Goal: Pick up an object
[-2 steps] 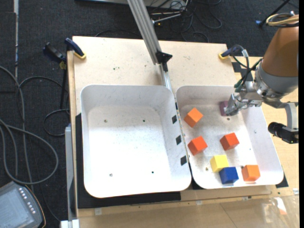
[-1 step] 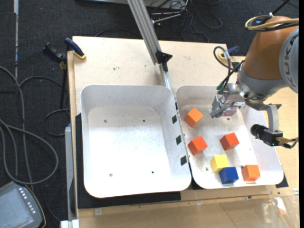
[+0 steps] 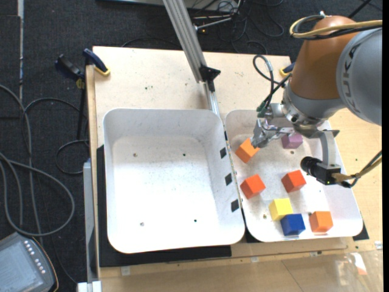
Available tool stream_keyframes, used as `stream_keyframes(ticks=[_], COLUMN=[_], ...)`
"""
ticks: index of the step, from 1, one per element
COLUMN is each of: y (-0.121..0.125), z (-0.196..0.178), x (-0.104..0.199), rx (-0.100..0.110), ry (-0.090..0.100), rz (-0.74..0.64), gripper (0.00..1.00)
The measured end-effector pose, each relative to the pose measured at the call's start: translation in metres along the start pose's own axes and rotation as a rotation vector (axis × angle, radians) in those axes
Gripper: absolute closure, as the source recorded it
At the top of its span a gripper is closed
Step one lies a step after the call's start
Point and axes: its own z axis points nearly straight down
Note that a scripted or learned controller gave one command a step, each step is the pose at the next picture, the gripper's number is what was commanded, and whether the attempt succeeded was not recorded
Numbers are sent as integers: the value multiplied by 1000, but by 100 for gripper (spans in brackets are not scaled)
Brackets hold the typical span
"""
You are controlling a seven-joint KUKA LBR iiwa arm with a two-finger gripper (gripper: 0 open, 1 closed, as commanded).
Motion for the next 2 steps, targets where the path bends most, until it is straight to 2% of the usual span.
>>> stream_keyframes(ticks=[1,2], y=[1,15], z=[-1,1], x=[48,111], rx=[1,0], ry=[0,1], rz=[0,-1], gripper=[100,100])
